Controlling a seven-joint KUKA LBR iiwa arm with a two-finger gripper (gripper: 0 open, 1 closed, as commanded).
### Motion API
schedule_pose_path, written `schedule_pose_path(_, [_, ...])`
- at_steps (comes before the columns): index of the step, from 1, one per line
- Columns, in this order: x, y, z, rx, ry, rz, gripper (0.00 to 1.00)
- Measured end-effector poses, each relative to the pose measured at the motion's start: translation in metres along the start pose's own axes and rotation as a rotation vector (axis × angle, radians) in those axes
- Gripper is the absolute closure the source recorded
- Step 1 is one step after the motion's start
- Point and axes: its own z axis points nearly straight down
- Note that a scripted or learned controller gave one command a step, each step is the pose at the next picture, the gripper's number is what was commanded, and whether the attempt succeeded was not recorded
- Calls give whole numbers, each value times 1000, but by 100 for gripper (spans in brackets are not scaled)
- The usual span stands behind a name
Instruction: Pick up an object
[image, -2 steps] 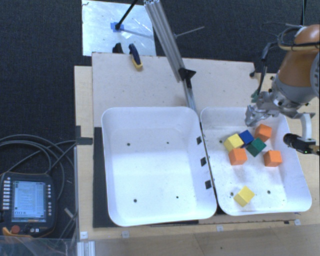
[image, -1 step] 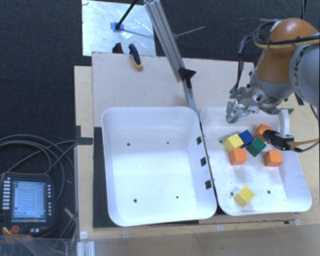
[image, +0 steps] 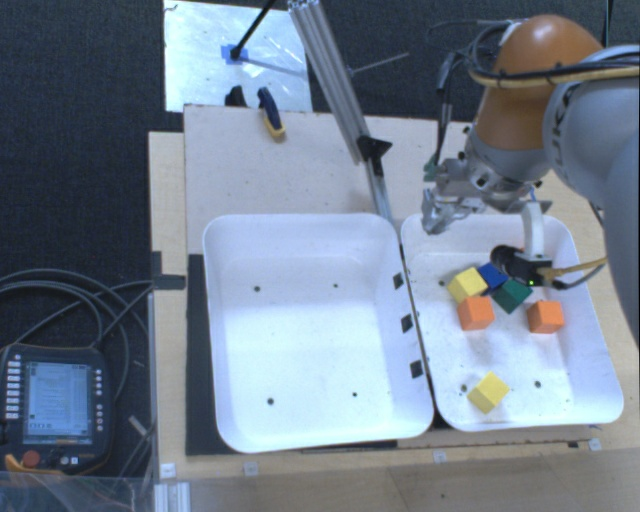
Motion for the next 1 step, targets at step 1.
schedule_pose_path(1, [50,1,5,2,0,1,100])
